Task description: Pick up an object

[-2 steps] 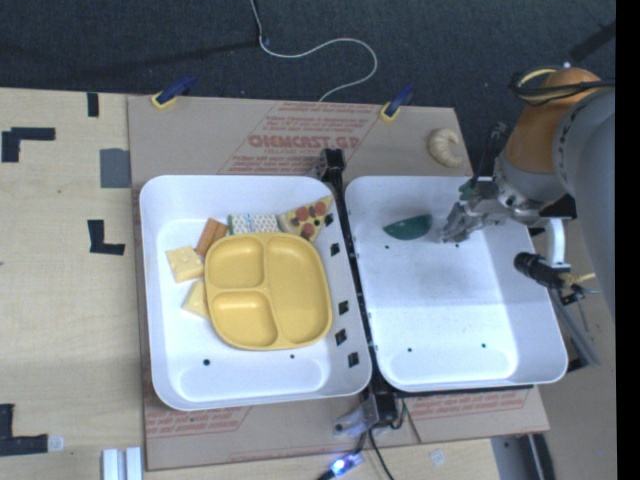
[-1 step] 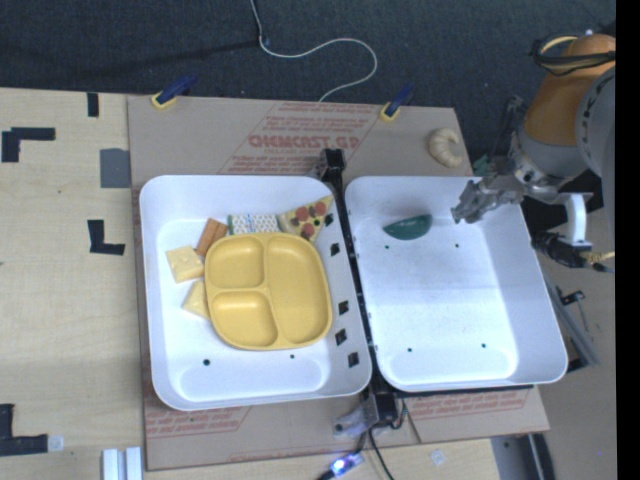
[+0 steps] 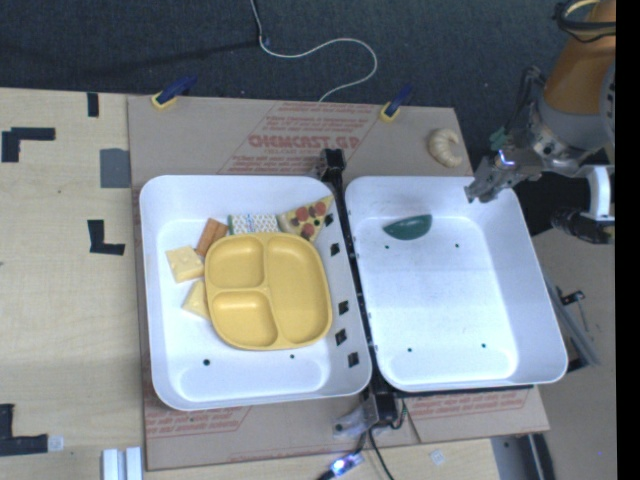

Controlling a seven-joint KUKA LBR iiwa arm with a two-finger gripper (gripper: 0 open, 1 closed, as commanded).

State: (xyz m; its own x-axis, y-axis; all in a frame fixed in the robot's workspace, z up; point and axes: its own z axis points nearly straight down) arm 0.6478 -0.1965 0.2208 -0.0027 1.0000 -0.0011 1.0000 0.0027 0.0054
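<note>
Green object (image 3: 408,228) in rt bin (image 3: 500,298), fingers (image 3: 484,190) apart, upper-right

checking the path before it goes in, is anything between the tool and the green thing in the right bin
Nothing visible. The tool sits at the right bin's upper right corner, and bare white floor lies between it and the green object.

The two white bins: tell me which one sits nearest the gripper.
The right bin, the one holding just a dark green object. The gripper hovers at its top right corner, while the left bin, with the yellow divided plate, lies beyond it.
</note>
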